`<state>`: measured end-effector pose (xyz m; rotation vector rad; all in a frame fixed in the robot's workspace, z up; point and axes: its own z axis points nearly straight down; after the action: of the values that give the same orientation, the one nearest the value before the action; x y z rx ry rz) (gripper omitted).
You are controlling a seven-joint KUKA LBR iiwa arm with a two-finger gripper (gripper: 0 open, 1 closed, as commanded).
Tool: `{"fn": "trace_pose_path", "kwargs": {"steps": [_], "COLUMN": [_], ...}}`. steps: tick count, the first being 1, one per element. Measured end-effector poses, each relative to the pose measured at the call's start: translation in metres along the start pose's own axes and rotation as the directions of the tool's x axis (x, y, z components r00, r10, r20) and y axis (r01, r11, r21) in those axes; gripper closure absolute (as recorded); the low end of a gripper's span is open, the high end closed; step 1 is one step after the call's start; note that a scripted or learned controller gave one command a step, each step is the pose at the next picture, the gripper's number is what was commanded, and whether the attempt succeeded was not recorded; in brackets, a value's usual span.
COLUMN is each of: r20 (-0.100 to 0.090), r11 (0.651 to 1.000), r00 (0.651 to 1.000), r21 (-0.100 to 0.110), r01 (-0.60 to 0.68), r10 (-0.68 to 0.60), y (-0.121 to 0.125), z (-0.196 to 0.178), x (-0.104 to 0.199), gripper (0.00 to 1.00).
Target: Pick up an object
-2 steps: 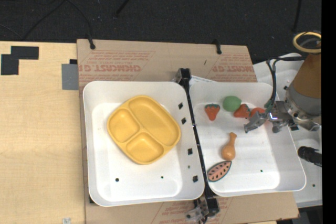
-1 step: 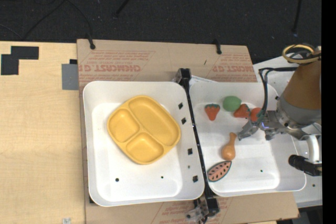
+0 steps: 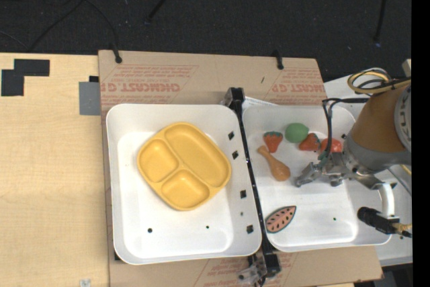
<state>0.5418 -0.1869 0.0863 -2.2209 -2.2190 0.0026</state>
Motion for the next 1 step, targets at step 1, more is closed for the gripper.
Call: {"fn": "trace_pose_path", "kwargs": {"steps": [1], "r20": [0.000], "r11": [1.000], "r00": [1.000], "r21": [0.000], "r01": [-0.002], "r10": [0.002], "y": [-0.0001], "z": [-0.0120], "x": [-0.0005], "gripper": [1.00]}}
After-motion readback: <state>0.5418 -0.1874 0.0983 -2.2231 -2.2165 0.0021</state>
